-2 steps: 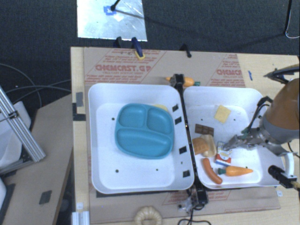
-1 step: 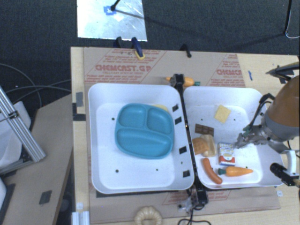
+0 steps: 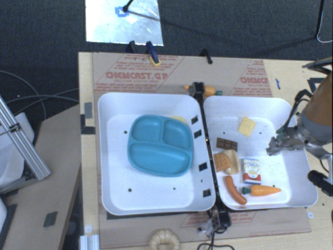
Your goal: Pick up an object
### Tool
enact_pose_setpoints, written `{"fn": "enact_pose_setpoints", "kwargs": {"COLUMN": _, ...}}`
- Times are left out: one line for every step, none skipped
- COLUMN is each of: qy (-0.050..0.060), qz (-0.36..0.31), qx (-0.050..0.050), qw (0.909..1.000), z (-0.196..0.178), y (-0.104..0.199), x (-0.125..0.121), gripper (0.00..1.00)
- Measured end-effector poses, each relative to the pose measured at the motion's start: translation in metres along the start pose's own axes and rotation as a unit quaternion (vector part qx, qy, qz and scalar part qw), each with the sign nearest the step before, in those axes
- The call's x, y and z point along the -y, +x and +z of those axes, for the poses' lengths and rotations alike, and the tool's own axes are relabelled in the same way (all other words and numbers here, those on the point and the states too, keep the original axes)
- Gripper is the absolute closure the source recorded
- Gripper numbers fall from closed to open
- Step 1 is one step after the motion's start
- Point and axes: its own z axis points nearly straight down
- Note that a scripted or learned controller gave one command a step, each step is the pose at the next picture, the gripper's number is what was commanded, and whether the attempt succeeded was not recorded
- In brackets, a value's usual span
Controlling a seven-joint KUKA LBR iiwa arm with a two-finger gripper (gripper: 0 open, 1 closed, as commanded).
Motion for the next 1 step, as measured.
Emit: {"fn": "enact_pose_setpoints", "kwargs": {"qy": 0.000, "qz": 0.001, "qx": 0.000, "qw": 1.0000, "z": -0.0504, "y": -0.0076, "x": 0.0048, "gripper": 1.00}}
